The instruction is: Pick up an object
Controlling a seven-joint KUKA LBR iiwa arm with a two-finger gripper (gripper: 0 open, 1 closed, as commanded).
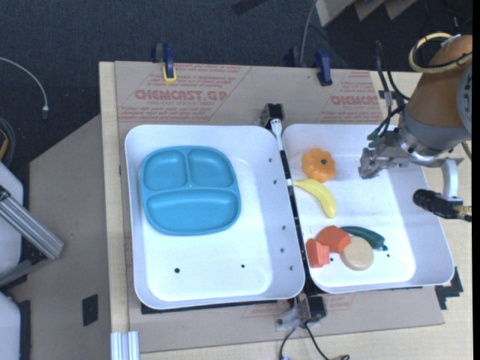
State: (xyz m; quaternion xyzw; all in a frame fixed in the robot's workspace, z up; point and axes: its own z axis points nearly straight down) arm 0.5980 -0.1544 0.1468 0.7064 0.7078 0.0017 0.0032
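The right bin [405,223] holds an orange pumpkin-like toy [319,165], a yellow banana [318,196], a red-orange block [327,245], a dark green piece [366,236] and a tan disc [358,256]. My gripper [371,166] hangs over the upper middle of the right bin, to the right of the orange toy and apart from it. I see nothing held between its fingers.
The left bin [225,276] carries a blue sectioned plate [191,189]. A cardboard sheet lies under both bins, held by blue clamps [166,57] at the back edge. The arm's orange band [439,88] sits at the right. Cables run behind the bench.
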